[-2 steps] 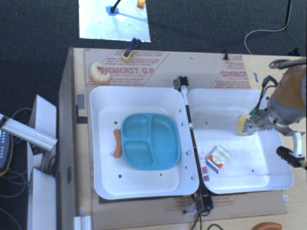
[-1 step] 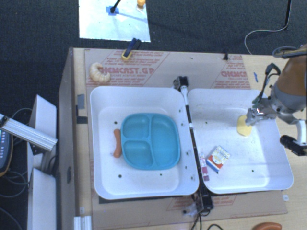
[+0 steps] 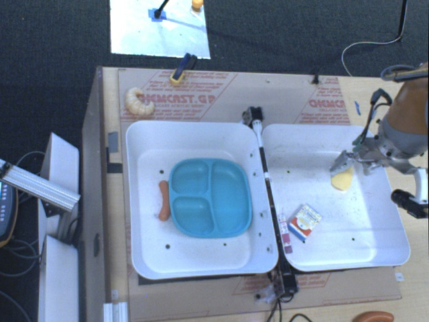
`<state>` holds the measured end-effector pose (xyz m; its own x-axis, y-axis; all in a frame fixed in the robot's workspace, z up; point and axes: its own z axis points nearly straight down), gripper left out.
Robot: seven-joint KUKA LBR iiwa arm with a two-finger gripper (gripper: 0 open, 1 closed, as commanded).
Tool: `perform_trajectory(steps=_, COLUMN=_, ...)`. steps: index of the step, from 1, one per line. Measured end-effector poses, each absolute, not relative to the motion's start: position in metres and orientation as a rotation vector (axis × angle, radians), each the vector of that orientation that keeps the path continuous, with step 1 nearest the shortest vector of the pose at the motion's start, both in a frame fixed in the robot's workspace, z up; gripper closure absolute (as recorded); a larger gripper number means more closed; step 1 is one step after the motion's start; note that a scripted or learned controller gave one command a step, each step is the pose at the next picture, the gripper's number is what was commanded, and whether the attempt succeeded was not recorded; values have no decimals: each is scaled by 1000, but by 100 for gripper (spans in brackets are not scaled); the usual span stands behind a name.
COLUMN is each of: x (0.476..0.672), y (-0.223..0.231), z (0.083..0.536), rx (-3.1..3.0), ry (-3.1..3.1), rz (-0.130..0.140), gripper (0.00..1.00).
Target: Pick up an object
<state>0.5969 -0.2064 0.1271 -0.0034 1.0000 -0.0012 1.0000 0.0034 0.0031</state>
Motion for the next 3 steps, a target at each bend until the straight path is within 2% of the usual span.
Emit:
perform_trajectory(steps=1, x=592, y=-206, z=97, rx=2218, ry=2224, rz=0, gripper=0)
perform_trajectory(steps=2, x=593, y=-206, z=109, rx=2213, ry=2223, rz=3, gripper=100)
perform_trajectory(steps=3, x=593, y=-206, z=108, rx=2214, ry=2223, rz=3, gripper=0)
